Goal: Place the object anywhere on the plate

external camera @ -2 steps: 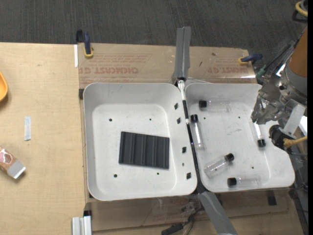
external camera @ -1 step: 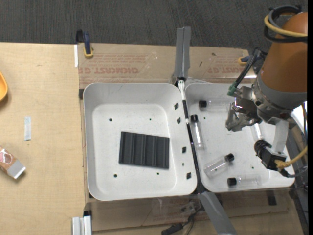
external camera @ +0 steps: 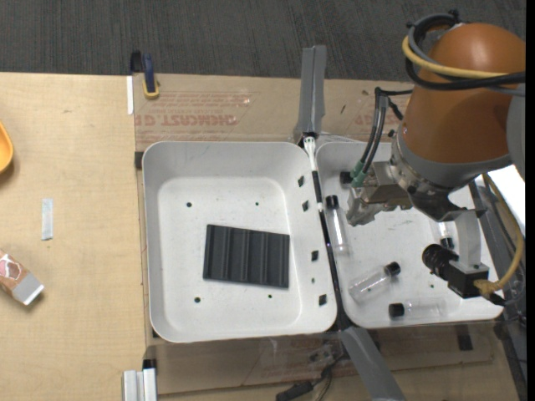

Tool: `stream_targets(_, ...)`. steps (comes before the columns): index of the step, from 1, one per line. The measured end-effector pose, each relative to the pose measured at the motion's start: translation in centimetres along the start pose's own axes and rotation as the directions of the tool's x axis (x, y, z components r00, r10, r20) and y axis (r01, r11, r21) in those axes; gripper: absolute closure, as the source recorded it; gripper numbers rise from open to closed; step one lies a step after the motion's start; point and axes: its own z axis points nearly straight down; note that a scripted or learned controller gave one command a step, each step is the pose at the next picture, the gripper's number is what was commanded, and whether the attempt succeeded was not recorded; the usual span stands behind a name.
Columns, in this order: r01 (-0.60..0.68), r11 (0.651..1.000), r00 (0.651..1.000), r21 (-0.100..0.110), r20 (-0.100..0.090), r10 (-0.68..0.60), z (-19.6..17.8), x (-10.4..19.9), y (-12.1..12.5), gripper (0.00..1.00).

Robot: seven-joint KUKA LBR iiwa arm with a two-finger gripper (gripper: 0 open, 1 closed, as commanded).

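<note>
Light wooden bench top spread under everything, bearing two shallow white plastic bins: the left bin and the right bin, side by side and touching along a shared edge. Behind the bins, a flat sheet of brown printed cardboard. Out on the bare wood to the left, well apart from the bins: a small pale grey strip, an orange rounded object cut by the frame edge, and a small reddish-and-white packet near the lower left.

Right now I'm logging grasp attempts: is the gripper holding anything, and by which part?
It cannot be told. The gripper hangs over the right bin, and the clear tubes lie on the bin floor apart from it.
</note>
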Motion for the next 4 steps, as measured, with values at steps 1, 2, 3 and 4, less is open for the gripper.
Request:
stream_targets(1, -0.139, 0.990, 0.990, 0.000, 0.001, 0.139, 1.9, 8.4, 0.7, 1.00)
stream_targets(2, 0.333, 0.943, 0.943, -0.001, 0.001, -0.333, 3.3, 14.9, 1.2, 1.00)
stream_targets(3, 0.758, 0.652, 0.652, -0.003, 0.003, -0.758, 3.9, 15.6, 5.8, 1.00)
stream_targets(4, 0.521, 0.853, 0.853, -0.002, 0.001, -0.521, 3.6, 18.2, 2.8, 1.00)
